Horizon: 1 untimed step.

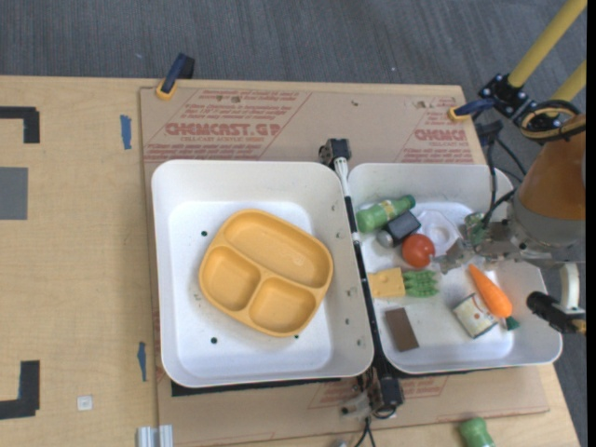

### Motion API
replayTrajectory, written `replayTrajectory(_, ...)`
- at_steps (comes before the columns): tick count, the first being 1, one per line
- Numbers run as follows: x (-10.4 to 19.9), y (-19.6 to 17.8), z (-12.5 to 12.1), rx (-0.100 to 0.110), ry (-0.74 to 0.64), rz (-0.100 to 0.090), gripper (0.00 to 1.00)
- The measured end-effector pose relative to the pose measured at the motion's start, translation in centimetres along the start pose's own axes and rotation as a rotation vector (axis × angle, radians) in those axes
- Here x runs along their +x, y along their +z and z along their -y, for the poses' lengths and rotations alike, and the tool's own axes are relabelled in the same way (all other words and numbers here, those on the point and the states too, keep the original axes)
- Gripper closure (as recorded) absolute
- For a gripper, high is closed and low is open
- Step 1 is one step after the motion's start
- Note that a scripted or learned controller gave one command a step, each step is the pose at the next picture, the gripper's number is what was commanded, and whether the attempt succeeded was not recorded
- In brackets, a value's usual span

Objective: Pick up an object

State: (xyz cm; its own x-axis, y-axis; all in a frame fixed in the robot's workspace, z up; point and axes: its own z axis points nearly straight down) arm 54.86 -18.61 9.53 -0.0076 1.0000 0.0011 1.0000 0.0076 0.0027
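The bench (65, 277) was of light wood, with a brown cardboard sheet (279, 119) under the two bins. In the left bin (177, 277) a yellow plate with three compartments (265, 273) lay alone, a little turned.

The right bin (531, 347) held the small things. Near its upper left lay a green bottle (377, 213) on its side, and a small black block (403, 225) touched it from below. Just under them was a red tomato (419, 248). Lower, a yellow cheese wedge (386, 283) lay beside a green leafy piece (421, 283). A brown flat bar (401, 329) lay near the front wall of the bin. More to the right a small can (473, 317) lay tilted, and an orange carrot (491, 291) lay just beside it, touching or almost touching.

The gripper (477, 238) was low over the right part of this bin, above the carrot and right of the tomato. It was not possible to tell if it was released or clenched, and nothing was seen grasped in it. The grey arm (549, 203) entered from the right.
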Motion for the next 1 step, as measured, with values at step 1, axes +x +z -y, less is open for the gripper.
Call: replayTrajectory(1, -1.83, 0.98, 3.82, 0.002, -0.536, 0.000, 0.00)
